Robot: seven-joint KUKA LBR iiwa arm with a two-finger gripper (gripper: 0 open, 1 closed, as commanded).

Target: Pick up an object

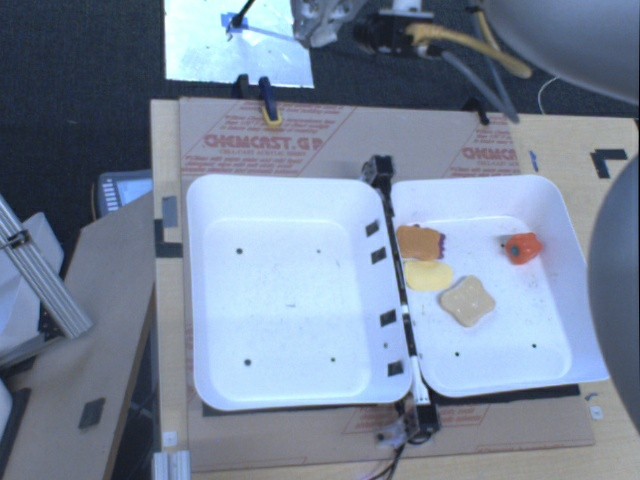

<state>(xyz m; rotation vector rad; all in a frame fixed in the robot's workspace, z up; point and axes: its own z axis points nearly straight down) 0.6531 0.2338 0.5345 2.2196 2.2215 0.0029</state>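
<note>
Up at the far edge of the scene, the grey metal two-finger gripper (318, 18) hangs high above the bench, beyond both bins, over a pale square sheet (235, 28) on the dark floor. Whether it is spread or pressed together, I cannot tell from this slant. Nothing hangs beneath it.

The pickable things all sit in the right white plastic bin (555, 208), well apart from the gripper: nearer to the camera and off to its right. An orange-brown flat slab with a purple edge (420, 242) lies tight against the bin's left wall; touching its near side is a pale yellow flat oval (428, 276), and just beside that, nearer and right, a tan rounded-square biscuit-like piece (467, 301). A small red-orange lump (521, 248) sits alone toward the right wall. The left white bin (200, 268) lies alongside.

So the coming move, by my reading, is a long travel toward the near side and rightward, then a descent. The lone red-orange lump looks the cleanest target, with free room all round it.
</note>
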